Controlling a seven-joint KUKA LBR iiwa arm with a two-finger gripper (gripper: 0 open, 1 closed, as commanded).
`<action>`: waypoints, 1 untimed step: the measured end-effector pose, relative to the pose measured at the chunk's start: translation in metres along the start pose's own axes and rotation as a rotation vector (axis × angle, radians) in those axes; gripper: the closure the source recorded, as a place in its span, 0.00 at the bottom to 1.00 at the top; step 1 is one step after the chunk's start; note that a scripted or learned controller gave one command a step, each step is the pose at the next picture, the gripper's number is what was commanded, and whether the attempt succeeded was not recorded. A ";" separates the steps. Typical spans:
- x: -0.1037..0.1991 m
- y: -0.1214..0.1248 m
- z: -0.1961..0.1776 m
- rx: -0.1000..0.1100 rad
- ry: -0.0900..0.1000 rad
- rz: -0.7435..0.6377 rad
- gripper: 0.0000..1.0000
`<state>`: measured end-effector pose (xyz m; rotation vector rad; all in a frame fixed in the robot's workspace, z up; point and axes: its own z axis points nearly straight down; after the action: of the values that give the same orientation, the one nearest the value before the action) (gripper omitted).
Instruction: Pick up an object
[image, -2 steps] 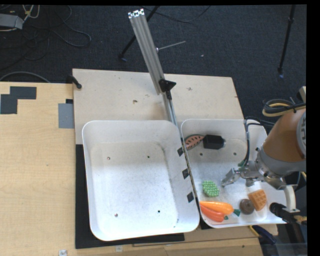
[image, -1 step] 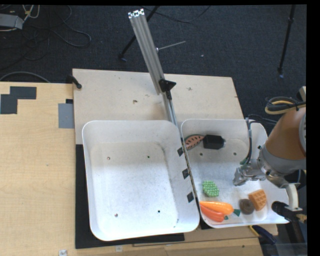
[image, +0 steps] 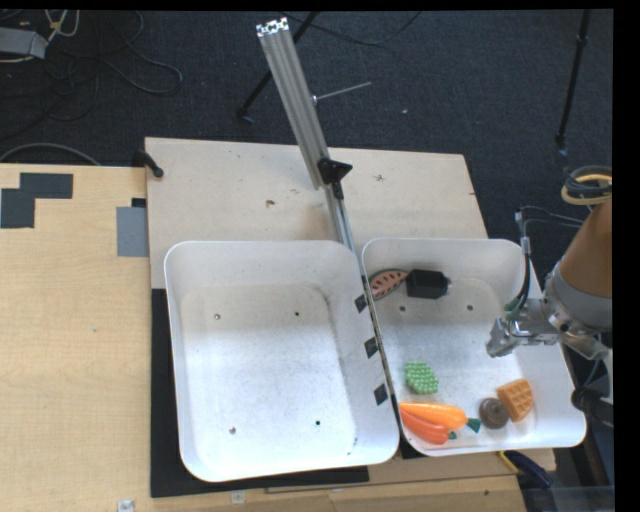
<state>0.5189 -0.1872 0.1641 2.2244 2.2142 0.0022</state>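
Dark carpet strewn with cables surrounds a pale wooden table (image: 300, 190), on which two shallow white bins stand side by side, their inner rims touching. Left bin (image: 200, 270): bare white floor with a few dark specks. Right bin (image: 470, 250): holds all the loose objects. At its far left corner, against the shared rim, lies a brown striped object (image: 387, 281), and just beside it to the right a black block (image: 426, 284). Near the middle of the floor sits a green knobbly ball (image: 421, 378). Along the near rim, from left to right: an orange carrot-shaped toy (image: 432, 419) with a small green tip, a dark brown round piece (image: 492, 411), and an orange waffle-patterned piece (image: 516, 398), the last two just beside one another. A slanting aluminium rail (image: 300, 105) rises from the line between the bins toward the top of the view, carrying a black bracket partway up. The arm (image: 590, 270) enters from the right, over the right bin's right-hand rim; its gripper (image: 503, 338) hangs above the bin floor, near that rim, well apart from the green ball and above the waffle-patterned piece in the view. Nothing is seen between its fingers; whether they are apart or together cannot be told from this angle.
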 end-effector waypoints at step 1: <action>-0.002 0.003 -0.042 0.001 0.000 -0.006 1.00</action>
<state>0.5214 -0.1892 0.2065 2.2189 2.2211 0.0017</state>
